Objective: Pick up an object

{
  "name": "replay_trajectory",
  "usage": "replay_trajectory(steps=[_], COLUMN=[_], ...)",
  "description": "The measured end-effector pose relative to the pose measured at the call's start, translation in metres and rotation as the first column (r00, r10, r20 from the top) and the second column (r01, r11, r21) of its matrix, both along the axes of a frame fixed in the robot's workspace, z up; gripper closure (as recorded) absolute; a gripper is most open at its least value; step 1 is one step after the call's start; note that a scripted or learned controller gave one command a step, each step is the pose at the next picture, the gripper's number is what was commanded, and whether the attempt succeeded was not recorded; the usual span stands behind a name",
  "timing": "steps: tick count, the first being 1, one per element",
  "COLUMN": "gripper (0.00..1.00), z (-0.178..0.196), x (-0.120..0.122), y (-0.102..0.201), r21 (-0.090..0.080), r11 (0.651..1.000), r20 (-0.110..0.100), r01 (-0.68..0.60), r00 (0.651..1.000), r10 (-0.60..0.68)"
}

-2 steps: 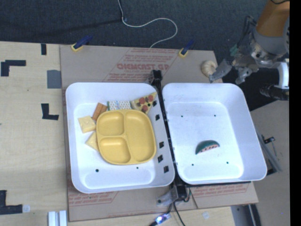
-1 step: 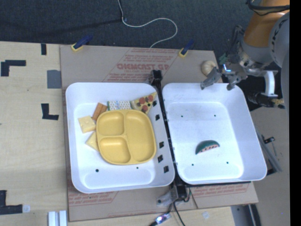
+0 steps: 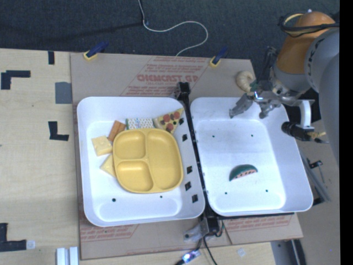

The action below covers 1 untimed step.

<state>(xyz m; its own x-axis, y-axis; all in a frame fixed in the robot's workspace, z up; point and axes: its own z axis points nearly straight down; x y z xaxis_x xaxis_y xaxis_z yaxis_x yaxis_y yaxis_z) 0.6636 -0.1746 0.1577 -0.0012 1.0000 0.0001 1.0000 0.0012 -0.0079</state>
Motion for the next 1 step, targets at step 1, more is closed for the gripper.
replay_trajectory(steps=[1], gripper=[0.00], z=[-0.0479], x=[-0.0021], y=[0.0088], r21=[-0.001], r11=[1.000], r20=[0.003], r01=[-0.001], r00=[1.000], r10=[0.001])
